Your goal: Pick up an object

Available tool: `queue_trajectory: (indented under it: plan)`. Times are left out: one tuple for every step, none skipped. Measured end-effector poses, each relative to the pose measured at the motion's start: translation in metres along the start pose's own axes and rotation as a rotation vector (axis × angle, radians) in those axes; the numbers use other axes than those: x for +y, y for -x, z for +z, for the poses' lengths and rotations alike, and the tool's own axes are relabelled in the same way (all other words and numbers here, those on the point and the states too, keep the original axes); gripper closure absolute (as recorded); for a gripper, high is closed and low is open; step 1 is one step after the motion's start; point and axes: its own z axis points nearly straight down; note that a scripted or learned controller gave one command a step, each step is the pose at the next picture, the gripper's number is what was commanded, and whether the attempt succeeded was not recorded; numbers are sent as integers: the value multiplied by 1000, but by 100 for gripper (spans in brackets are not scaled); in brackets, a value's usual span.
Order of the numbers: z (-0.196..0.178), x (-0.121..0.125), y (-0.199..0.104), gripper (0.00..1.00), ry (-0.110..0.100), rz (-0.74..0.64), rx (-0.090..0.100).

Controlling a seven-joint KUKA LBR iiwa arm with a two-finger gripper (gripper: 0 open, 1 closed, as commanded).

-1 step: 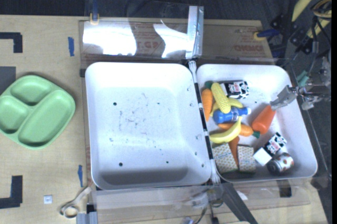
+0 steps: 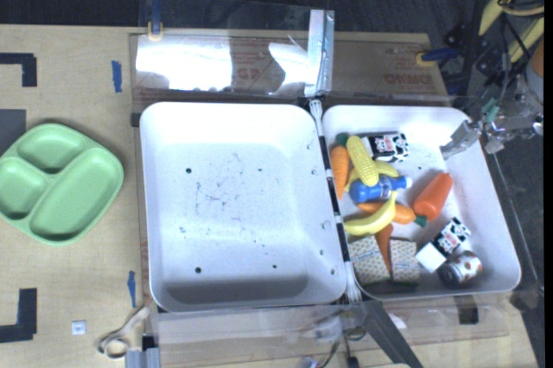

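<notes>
The toys lie heaped in the right bin (image 2: 501,211), mostly along its left wall. A corn cob (image 2: 362,161) lies slantwise over a carrot (image 2: 340,168), with a black-and-white box (image 2: 388,147) just beyond them toward the far side. Nearer the middle, a blue bottle (image 2: 380,189) rests against a banana (image 2: 373,220), and a second carrot (image 2: 431,194) lies to their right. At the near end sit two speckled slices (image 2: 385,257) (bread, perhaps; hard to tell), a small cow-patterned carton (image 2: 442,244) and a dark round can (image 2: 460,269) whose label is too blurred to read.

The gripper (image 2: 458,141) hangs over the right bin's far right corner, well apart from the heap and touching nothing. It is small and blurred there, so I cannot tell how it is set. The arm (image 2: 514,111) behind it is cut off by the right edge.

The left bin (image 2: 173,133) shows faint scuffs on its floor. A green tray (image 2: 57,183) sits far left on the bench (image 2: 69,64).
</notes>
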Motion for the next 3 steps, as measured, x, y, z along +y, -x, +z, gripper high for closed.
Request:
queue_trajectory:
  plan:
    - [130,10,7,0,2,15,13]
    - [120,9,10,100,4,16,6]
    - [45,34,-56,100,-2,169,1]
